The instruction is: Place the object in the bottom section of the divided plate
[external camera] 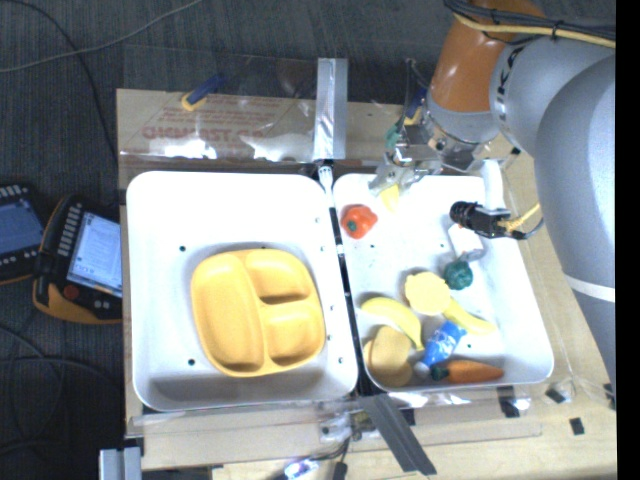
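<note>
Overhead slant — both bins (140, 298)

Floor (250, 13): dark grey carpet lying under everything, black cables trailing across it.
Bench (160, 118): pale board sitting on the carpet, clear plastic lying over its far part.
Pendant (80, 263): resting on the carpet at left, screen glowing.

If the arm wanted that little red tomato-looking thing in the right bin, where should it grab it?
Probably straight from above, closing across the round body of the small red toy tomato. It sits alone near the white right bin's left wall, with bare floor to its right, so the fingers would likely fit best lined up along that wall.
</note>
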Robot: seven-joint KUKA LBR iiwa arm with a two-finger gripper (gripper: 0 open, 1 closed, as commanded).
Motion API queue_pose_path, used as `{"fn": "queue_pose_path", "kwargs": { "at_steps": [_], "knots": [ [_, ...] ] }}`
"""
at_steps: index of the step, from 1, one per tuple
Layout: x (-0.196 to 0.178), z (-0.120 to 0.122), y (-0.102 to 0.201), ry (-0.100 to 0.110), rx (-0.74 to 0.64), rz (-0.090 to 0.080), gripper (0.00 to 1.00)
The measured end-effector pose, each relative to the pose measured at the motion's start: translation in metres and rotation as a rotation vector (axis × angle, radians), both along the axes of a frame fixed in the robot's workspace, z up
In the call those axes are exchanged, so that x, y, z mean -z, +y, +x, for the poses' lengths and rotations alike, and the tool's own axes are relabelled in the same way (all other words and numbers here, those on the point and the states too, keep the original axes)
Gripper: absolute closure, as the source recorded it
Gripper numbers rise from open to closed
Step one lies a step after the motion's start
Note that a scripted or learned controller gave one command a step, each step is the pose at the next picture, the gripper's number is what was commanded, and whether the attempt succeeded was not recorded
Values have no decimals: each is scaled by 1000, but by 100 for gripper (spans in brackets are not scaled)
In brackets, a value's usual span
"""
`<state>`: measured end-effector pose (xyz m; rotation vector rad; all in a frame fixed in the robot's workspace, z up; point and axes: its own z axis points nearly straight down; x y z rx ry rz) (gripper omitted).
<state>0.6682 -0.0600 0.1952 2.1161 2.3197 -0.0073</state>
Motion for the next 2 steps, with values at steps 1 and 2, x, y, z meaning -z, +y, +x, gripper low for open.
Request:
{"fn": "queue_pose_path", "kwargs": {
  "at_steps": [1,2],
  "knots": [
    [0,0,0,0,0,0,0],
    [-9,0,1,0,-2,-1,100]
  ]
}}
